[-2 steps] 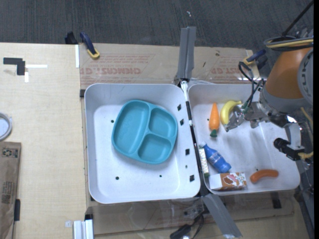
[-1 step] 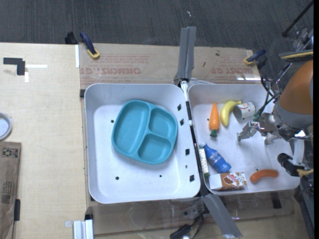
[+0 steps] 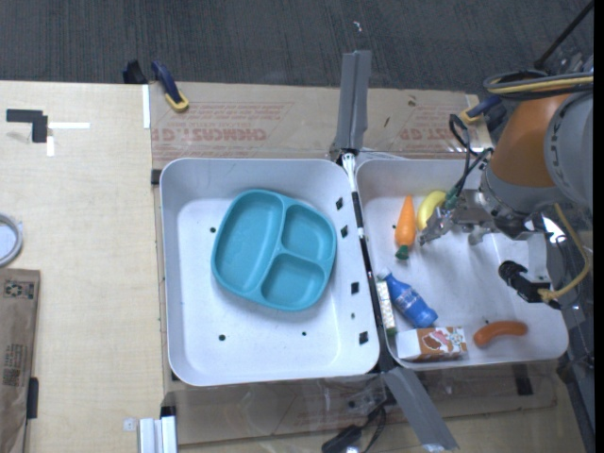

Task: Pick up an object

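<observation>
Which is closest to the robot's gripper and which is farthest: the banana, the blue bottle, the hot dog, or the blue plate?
From the gripper, in the camera view:
1. Banana, right beside it at the right bin's back.
2. Blue bottle, nearer the front. The hot dog, front right, is too close to call against it.
3. Blue plate, in the left bin.

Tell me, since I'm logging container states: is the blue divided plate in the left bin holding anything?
Empty. The blue divided plate lies flat in the left bin, and all three compartments show bare blue.
</observation>
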